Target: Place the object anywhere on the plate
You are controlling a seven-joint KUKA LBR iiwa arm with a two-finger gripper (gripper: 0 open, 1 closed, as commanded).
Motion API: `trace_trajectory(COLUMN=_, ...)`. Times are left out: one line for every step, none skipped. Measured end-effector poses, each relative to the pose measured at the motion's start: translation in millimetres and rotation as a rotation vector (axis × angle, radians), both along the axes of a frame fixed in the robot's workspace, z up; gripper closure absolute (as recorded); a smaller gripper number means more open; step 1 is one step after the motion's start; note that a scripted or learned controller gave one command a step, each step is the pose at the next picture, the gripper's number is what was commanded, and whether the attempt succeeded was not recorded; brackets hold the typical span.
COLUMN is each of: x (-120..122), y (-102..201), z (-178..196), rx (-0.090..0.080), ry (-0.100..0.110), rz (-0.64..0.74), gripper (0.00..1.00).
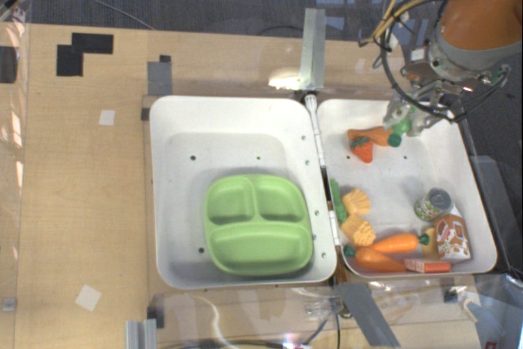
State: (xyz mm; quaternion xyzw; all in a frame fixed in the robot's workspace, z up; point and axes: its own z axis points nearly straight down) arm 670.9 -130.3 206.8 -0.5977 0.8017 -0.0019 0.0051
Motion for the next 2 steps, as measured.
trace_trajectory(x=-93, y=55, z=-21, rx=0.0, ry=0.004, rz=0.116, gripper=1.0)
trace_trajectory(x=-5, y=60, z=56, rx=-0.004, ry=-0.005, rz=0.244, gripper=1.0)
